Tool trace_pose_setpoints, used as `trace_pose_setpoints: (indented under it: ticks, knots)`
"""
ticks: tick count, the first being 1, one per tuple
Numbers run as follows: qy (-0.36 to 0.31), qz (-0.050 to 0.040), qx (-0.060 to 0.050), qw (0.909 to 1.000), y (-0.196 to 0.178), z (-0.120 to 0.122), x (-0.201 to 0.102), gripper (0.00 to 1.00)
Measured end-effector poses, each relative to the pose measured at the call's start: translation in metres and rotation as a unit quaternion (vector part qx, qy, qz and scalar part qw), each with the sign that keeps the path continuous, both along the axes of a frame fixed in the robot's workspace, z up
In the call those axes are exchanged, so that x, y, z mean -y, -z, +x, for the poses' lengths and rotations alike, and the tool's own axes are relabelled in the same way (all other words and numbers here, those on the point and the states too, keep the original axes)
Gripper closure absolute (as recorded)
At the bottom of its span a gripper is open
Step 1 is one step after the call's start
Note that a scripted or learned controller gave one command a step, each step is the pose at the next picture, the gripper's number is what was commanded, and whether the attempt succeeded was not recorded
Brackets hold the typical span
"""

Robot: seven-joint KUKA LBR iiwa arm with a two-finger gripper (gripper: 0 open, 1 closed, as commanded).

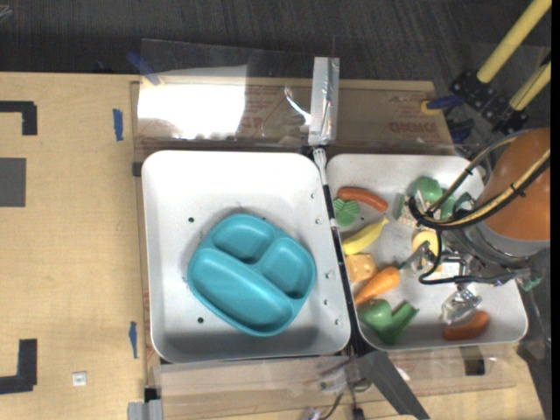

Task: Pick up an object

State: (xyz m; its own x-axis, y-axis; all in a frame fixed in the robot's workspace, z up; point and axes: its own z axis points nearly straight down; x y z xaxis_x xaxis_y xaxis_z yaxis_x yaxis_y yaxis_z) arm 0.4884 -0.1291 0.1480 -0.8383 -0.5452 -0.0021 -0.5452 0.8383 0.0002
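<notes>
Toy veg [378,280] crowd rt bin [512,326]; end effector [462,303] among them, grip state unclear.

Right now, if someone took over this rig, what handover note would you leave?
Gripper: down inside the right bin; whether it grips anything is not readable.
Things: the right bin holds the toy food: a yellow banana, an orange carrot, a green piece, a red-orange piece near the back, and another red-orange piece at the front. The left bin holds a teal divided plate.
Done: arm lowered over the food pile.
Left: secure one object and lift it; no lift is evident yet.
</notes>
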Motion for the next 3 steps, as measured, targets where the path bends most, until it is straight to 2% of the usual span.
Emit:
trace_pose_setpoints:
  ticks: [1, 2, 3]
  knots:
    - [-0.035, -0.0003, 0.001, 0.9994, 0.030, 0.014, 0.043, 0.00]
    - [-0.138, 0.0003, 0.009, 0.9905, 0.058, 0.005, 0.071, 0.00]
    - [-0.361, 0.0023, 0.006, 0.9325, 0.058, 0.017, 0.086, 0.00]
